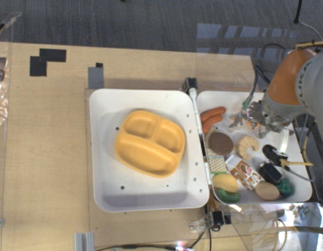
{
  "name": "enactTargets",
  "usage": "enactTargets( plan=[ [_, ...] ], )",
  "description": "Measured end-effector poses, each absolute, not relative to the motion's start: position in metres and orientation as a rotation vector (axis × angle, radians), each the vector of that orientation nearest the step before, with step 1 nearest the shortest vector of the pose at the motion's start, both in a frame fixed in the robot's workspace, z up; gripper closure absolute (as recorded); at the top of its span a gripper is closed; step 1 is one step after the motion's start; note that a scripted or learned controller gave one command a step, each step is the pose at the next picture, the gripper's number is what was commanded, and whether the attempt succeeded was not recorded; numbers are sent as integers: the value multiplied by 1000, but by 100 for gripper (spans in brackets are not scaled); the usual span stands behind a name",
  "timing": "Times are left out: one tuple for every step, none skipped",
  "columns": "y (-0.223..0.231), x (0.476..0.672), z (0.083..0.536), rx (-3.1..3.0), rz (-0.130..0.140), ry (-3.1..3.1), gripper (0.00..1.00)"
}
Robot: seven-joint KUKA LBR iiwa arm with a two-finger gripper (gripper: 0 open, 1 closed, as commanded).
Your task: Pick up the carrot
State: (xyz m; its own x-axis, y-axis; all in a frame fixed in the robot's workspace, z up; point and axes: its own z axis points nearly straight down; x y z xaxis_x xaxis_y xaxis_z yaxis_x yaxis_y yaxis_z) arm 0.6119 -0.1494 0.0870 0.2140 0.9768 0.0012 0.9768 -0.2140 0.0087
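Note:
The carrot is an orange-red elongated piece lying near the back left of the right bin, beside the wall between the two bins. It looks like two orange lengths side by side. My gripper hangs over the back middle of the right bin, a short way to the right of the carrot and apart from it. Nothing shows between the gripper and the carrot.
The left bin holds a yellow divided plate. In the right bin lie a brown disc, a tan ridged piece, a printed packet, a yellow fruit, a green piece, a tan round and a black object.

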Motion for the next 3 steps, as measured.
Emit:
enactTargets(
  plan=[
    [-196, 654, 88, 2436, 15, 1977, 0],
    [-195, 655, 100, 2423, 12, 1987, 100],
    [-195, 654, 99, 2425, 5, 1990, 0]
  ],
)
